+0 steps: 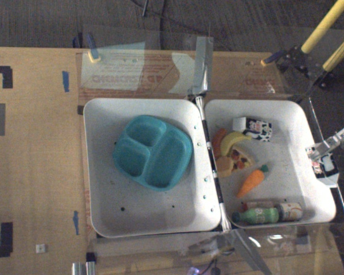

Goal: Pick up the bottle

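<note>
While parked at the bin (309, 132) rim, tool (324, 153), grip unclear, sits up-right of the bottle (258, 215), lying lengthwise along the near wall.

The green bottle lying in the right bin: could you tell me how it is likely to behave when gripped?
The green bottle lies on its side by the right bin's near wall, so it may well roll if nudged. It looks smooth and rounded, probably slippery. The brown bottle alongside might get pushed too.
</note>
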### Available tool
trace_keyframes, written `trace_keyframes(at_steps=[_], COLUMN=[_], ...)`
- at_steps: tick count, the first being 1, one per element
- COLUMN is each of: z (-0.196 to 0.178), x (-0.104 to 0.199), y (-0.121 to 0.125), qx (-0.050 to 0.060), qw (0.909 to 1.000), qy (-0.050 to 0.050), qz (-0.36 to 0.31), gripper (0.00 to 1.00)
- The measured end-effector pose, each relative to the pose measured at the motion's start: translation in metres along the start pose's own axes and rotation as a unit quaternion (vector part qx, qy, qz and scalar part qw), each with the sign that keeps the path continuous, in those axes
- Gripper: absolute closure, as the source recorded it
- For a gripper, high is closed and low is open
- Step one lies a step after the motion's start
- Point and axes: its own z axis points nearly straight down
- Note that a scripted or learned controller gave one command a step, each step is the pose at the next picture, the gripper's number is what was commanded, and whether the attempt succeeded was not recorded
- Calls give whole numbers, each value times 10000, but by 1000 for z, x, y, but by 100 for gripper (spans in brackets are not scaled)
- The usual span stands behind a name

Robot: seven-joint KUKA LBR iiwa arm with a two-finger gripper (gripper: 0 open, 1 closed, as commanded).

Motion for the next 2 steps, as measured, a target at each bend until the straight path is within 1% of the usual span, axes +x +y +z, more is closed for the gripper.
trace_keyframes(at_steps=[1,2], z=[-103,3], x=[-16,10], y=[37,-21], qx=[-13,-2], qw=[9785,9650], qy=[-12,10], qz=[-2064,-2624], gripper=[100,100])
